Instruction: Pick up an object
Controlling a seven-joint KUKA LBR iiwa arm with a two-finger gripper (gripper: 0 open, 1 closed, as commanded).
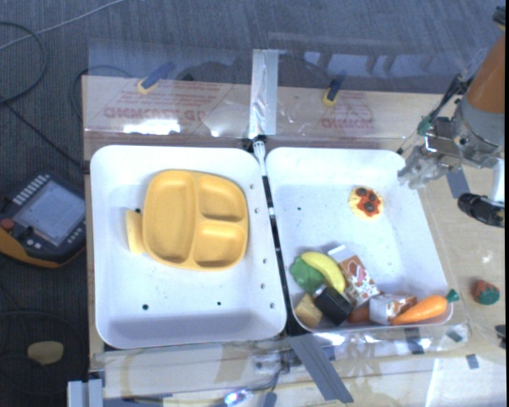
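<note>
The right bin (407, 227) holds a pile of toy food along its front edge: a yellow banana (322, 269) over a green piece (304, 271), a black block (332, 303), a red-and-white carton (358, 278) and an orange carrot (422, 309). A small round pizza toy (366, 201) lies alone near the bin's far right. My gripper (424, 164) hangs over the bin's far right corner, right of the pizza toy, with nothing seen between its fingers.
The left bin (119, 303) carries a yellow divided plate (194, 219) with a pale yellow piece (134, 232) sticking out from under its left side. A red-and-green toy (485, 292) lies on the bench right of the bins. A pendant (38, 217) sits on the floor at left.
</note>
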